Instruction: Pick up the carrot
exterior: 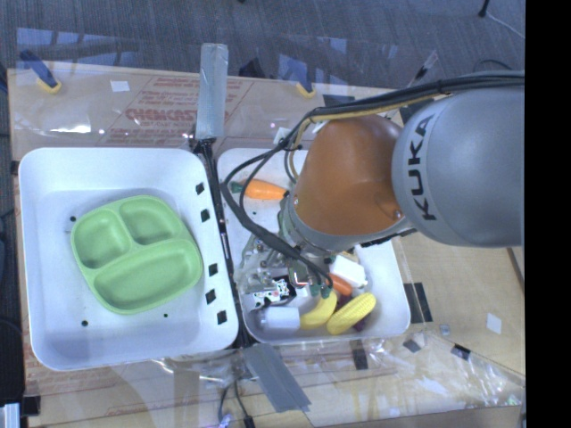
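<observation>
The grey arm's orange-banded wrist (348, 181) looms over its gripper (277, 282) (state: cannot tell). Best to recentre above the slim orange carrot (265, 190) before descending.

Two white bins stand on the surface (464, 328): the first bin (53, 328) carries the green plate (134, 252), and the second bin (254, 163) sits just right of that plate. There is one green plate, split into three compartments. Right of the plate lie one orange carrot (265, 190), two yellow bananas, the near banana (319, 311) and the far banana (353, 312), and one white block (350, 271). One grey arm (464, 168) hangs above them.
</observation>
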### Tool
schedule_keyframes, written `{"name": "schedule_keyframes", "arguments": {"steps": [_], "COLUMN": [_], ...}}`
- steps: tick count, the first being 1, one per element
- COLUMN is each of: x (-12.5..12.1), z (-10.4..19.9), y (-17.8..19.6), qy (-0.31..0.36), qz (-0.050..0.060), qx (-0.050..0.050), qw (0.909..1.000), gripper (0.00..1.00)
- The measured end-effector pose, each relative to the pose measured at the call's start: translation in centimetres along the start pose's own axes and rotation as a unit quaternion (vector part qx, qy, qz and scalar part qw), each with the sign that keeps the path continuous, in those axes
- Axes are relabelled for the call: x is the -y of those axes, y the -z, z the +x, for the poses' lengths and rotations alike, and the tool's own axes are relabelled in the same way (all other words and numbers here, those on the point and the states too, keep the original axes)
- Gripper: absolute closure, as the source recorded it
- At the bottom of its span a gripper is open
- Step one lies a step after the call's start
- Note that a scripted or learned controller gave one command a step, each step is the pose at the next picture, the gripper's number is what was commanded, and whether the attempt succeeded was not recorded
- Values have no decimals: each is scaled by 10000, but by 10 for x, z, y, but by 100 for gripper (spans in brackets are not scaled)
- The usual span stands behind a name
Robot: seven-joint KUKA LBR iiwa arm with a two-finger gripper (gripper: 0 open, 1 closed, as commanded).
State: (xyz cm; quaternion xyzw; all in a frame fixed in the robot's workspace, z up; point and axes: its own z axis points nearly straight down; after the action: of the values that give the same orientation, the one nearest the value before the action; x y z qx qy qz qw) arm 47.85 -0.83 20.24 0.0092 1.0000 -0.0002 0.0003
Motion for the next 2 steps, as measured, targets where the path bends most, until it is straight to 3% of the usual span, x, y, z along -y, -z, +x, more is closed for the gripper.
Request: {"name": "schedule_keyframes", "arguments": {"steps": [1,2], "x": [9,-12], "z": [0,-68], "y": [52,48], "qy": [1800,626], "qz": [6,0], "qx": [25,12], "qw": [9837,9980], "gripper": [100,100]}}
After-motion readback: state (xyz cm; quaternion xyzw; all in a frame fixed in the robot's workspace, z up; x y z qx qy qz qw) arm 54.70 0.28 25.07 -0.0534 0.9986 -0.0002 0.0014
